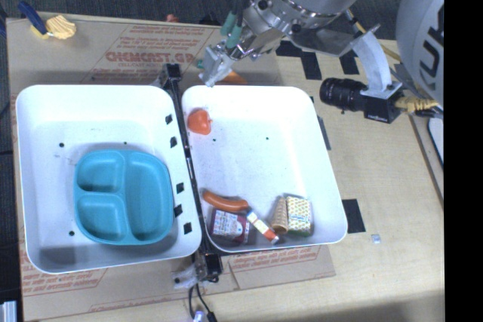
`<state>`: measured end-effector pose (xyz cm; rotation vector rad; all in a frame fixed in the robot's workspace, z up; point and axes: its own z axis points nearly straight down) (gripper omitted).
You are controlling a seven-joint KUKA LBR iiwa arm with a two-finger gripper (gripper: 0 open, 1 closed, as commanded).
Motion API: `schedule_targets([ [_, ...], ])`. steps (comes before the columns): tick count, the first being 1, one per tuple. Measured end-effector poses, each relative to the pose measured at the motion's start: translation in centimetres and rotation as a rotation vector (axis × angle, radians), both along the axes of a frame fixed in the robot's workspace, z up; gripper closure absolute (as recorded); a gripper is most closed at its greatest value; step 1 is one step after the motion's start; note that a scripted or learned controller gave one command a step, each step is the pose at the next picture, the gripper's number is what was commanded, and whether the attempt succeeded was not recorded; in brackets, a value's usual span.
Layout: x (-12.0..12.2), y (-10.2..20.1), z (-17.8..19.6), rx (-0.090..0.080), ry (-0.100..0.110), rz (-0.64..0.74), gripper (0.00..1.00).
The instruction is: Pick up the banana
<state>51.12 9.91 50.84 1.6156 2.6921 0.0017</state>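
My gripper hangs over the far left corner of the right bin, just above its rim, with the grey and orange arm reaching in from the top right. A small orange thing peeks out right beside the gripper at the bin's far edge; what it is I cannot tell. A yellow lump with a blue piece beside it lies on the cardboard outside the bins at the far left.
The left bin holds a blue divided plate. In the right bin lie a red-orange round thing, a sausage, a dark red packet, a small bottle and a yellow-green pack.
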Motion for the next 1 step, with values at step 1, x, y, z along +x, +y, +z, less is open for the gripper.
schedule_targets([
  [1,-2.38,3.80,-20.33,-0.002,0.005,0.370,1.00],
])
